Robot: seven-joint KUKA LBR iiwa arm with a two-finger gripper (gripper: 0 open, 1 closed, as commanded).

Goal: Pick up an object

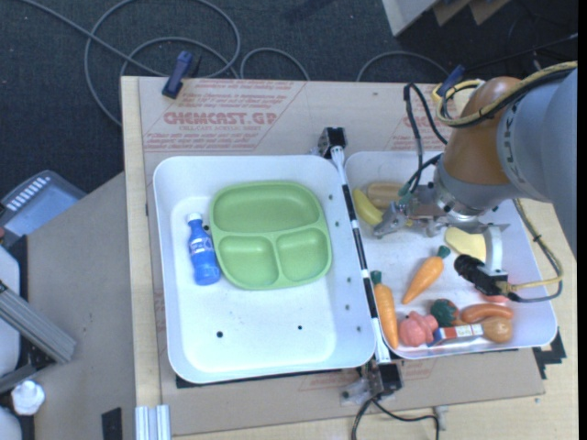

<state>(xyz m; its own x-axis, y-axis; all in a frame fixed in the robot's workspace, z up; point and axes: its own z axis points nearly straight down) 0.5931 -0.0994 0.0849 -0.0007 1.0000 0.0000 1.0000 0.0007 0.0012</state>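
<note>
Camera view: the gripper (396, 220), fingers' state impossible to tell, hovers in the right bin (543, 330) just beside a banana (366, 205); a carrot (422, 278) lies nearby. Cardboard (220, 117) beneath reads "CHEMCAST GP".

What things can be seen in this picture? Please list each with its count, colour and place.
bins: 2, white, side by side on the bench
divided plate: 1, green, left bin
bottle: 1, blue with white cap, left bin, left of the plate
banana: 1, yellow, right bin, far left part
carrots: 2, orange, right bin
other toy food: several, mixed colours, right bin near edge
clip: 1, blue, bench far edge
arm: 1, grey and orange, over right bin
gripper: 1, beside the banana
</note>
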